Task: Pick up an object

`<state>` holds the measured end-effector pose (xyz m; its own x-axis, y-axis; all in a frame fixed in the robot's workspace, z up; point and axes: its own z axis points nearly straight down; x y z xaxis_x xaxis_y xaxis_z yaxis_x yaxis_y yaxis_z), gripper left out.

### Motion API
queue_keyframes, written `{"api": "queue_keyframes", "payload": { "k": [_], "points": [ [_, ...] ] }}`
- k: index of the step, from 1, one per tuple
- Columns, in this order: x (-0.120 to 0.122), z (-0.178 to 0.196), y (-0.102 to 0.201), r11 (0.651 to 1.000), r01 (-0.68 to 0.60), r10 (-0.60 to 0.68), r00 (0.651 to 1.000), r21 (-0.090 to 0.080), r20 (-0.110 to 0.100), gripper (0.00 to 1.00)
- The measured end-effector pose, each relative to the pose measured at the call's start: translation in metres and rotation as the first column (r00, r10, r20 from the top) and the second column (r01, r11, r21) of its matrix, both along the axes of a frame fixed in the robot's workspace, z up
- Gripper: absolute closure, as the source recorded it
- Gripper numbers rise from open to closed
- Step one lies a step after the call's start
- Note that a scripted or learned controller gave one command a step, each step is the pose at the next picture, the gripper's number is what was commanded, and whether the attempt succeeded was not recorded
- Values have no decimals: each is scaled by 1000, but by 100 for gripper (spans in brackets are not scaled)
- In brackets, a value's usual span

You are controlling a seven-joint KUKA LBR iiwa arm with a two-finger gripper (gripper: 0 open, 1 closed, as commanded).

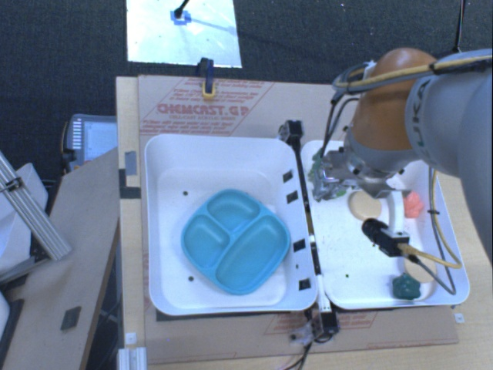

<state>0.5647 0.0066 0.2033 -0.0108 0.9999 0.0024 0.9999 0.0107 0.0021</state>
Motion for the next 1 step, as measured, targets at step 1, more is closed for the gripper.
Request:
{"api": "queue_keyframes", "payload": {
  "k": [1],
  "points": [
    [9,-4,57,1000,1,-1,1000,0,0,100]
  ]
}}
